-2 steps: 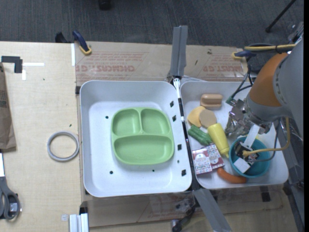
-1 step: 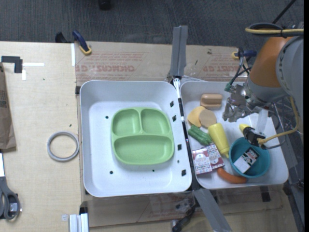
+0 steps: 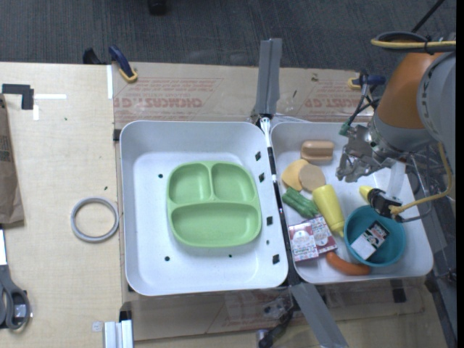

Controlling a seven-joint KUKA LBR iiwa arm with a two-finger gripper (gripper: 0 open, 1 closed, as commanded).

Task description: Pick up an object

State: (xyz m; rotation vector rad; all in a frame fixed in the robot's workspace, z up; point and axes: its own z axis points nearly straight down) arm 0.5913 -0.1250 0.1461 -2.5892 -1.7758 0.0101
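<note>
The right bin [image 3: 413, 268] holds several toy foods: a tan bread roll [image 3: 317, 150], a yellow and beige wedge pair [image 3: 304, 176], a yellow bottle [image 3: 328, 207], a green pickle [image 3: 299, 203], a red-and-white packet [image 3: 312, 238], an orange sausage [image 3: 346, 266] and a teal bowl [image 3: 374, 236] with a small card in it. My gripper [image 3: 354, 167] hangs over the upper right part of this bin, to the right of the bread roll, with its dark fingers pointing down. Nothing shows between them.
The left bin [image 3: 138, 194] holds a green three-compartment plate [image 3: 214, 204]. On the bench to the left lie a grey ring [image 3: 94, 219], scissors [image 3: 13, 304] and a brown paper bag [image 3: 9, 172]. A metal divider post [image 3: 269, 75] stands between the bins at the back.
</note>
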